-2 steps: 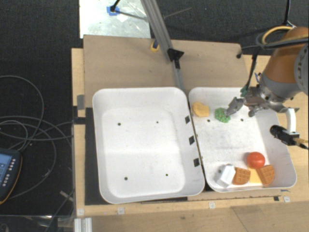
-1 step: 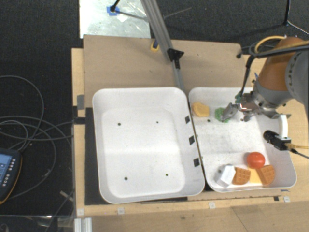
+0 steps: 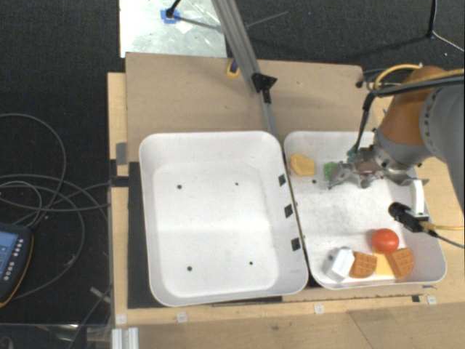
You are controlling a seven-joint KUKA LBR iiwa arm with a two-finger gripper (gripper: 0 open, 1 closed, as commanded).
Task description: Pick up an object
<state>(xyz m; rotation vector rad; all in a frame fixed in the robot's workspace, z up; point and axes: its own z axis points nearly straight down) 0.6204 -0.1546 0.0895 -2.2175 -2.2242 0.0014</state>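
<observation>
Green object [image 3: 331, 170] touching fingers [image 3: 340, 178]

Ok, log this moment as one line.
arm: over right bin | claw: low, by green item | tomato, waffles: at near edge | pick: not yet done

The grey arm with its orange band [image 3: 421, 118] is running off the picture's right edge, so most of it is going unseen. Its jaws [image 3: 347, 174] are showing too small and dark to read, and they are overlapping a small green object [image 3: 331, 169] whose shape is staying unclear. A dark handheld device [image 3: 11, 257] is being cut by the left edge. A grey slanted pole [image 3: 236, 27] is leaving the top edge.
</observation>
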